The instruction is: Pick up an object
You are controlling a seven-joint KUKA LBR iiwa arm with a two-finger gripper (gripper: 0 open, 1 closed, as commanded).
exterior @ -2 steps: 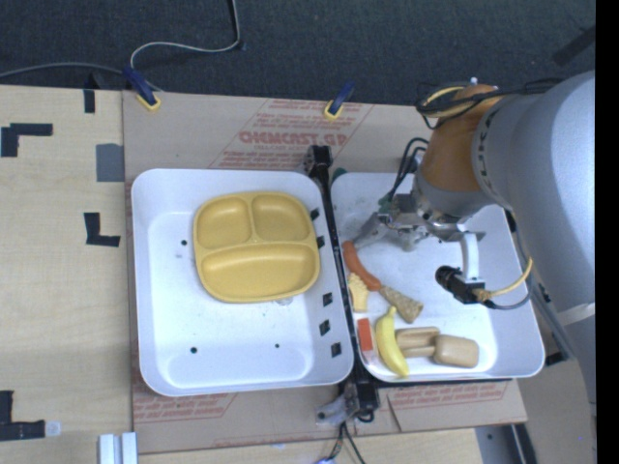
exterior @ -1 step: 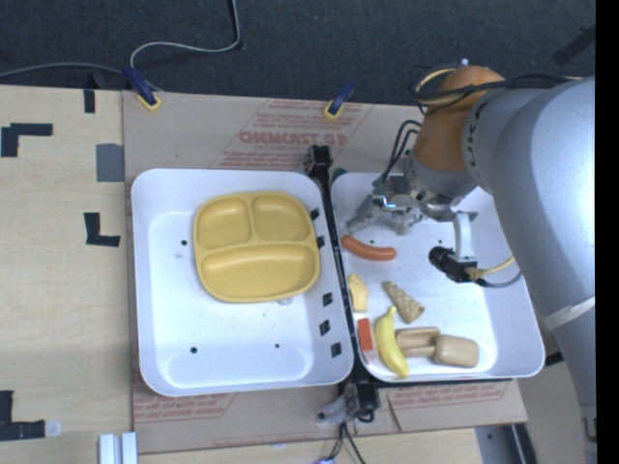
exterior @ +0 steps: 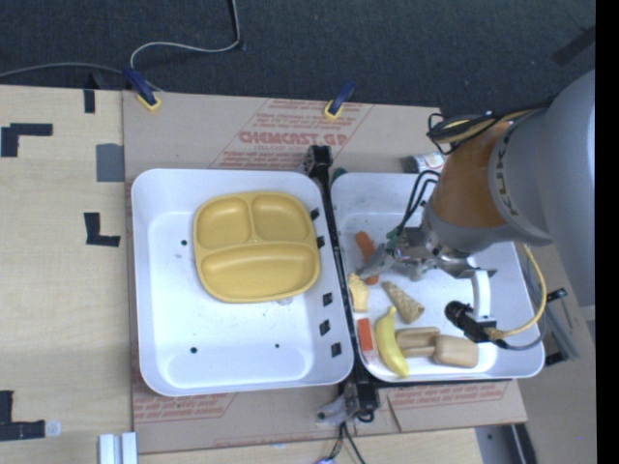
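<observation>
Two shallow white plastic bins are being carried side by side on the brown cardboard sheet [exterior: 280, 138] that is covering the bench. The cardboard is being kept flat by two yellow-and-blue clamps [exterior: 145, 93] along its far edge, so it seems fixed against sliding.

The left white bin [exterior: 164, 356] is being occupied by one yellow plastic plate with three compartments [exterior: 256, 245], lying flat near the far edge of this bin, probably as a place for sorted things.

The right white bin [exterior: 513, 361] is being used as the source of objects. The grey arm with the orange band [exterior: 484, 187] is being lowered over its centre, and the two-finger gripper [exterior: 414, 257] is being held low above the bin floor, near the toy food. Whether its fingers are spread or pressed together cannot be told, because the wrist is hiding them.

The small toy foods are gathered along the left wall and the near edge of this bin. Counted there are: one yellow banana [exterior: 389, 341], one tan block like bread [exterior: 455, 351], one tan cone-shaped wedge [exterior: 403, 303], one small orange carrot-like piece [exterior: 365, 245], one small orange stick [exterior: 365, 333] and one pale yellow piece [exterior: 358, 293]. Any of them can be serving as the object to pick; the wedge is lying nearest to the gripper.
</observation>
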